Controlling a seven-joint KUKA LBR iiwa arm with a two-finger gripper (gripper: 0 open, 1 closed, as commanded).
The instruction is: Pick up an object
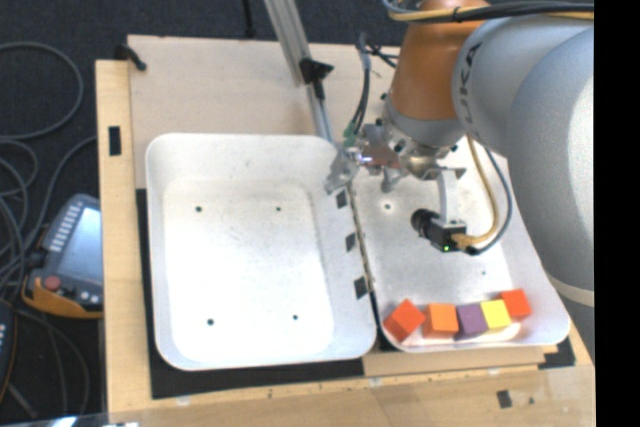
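Several small blocks lie in a row along the near edge of the right bin (440, 275): an orange-red block (405, 318), an orange one (443, 318), a purple one (470, 319), a yellow one (496, 315) and a red-orange one (516, 303). My gripper (385, 165) hangs over the far left part of the right bin, close to the divide between the bins, well away from the blocks. The wrist's orange band (430, 55) and grey body hide its fingers, and I see nothing held.
The left bin (240, 245) lies beside the right one. A slanted metal pole (285, 15) rises from the far edge between the bins. A handheld pendant (65, 255) and cables lie on the floor at the left.
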